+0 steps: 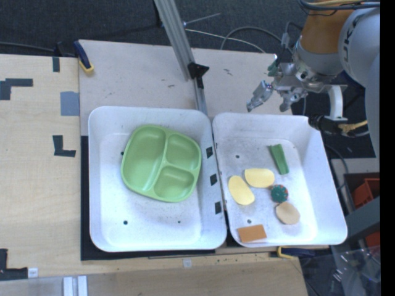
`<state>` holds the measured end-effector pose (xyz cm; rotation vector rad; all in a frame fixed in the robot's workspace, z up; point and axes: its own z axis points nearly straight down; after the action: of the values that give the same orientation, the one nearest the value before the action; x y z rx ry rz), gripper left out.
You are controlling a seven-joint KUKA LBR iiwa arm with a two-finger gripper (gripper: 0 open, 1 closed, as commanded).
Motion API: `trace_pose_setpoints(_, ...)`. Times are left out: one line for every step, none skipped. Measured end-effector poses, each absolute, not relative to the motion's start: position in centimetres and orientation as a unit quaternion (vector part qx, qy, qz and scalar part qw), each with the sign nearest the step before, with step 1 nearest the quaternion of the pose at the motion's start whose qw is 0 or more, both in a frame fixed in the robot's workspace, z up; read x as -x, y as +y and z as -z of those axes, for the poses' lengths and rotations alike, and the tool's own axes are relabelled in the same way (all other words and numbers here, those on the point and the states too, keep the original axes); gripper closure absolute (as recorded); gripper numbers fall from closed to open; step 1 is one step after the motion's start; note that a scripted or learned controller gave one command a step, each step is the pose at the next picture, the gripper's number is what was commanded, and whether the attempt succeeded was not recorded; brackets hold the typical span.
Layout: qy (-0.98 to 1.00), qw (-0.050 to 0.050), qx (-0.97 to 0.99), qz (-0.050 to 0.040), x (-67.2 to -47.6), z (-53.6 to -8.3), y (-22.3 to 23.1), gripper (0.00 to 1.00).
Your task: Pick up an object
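Observation:
My gripper (pixel 271 101) hangs above the far rim of the right bin (pixel 321 165), open, with nothing between its fingers. Below it in that bin lie a green bar (pixel 279 159), two yellow ovals (pixel 260 177) (pixel 241 190), a small teal ball (pixel 279 193), a tan disc (pixel 287 213) and an orange block (pixel 252 233). All of these rest on the bin floor, well in front of the gripper.
The left bin (pixel 105 227) holds a green divided plate (pixel 162 163). A slanted metal pole (pixel 176 29) runs from the top down to the gap between the bins. Cables (pixel 247 39) lie behind the right bin.

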<state>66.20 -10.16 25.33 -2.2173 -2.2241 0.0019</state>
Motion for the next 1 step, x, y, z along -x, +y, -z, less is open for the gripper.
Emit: trace_pose_setpoints(-0.708, 0.0, 0.706, -0.0008, -66.2, -25.34, -10.16, 0.0)
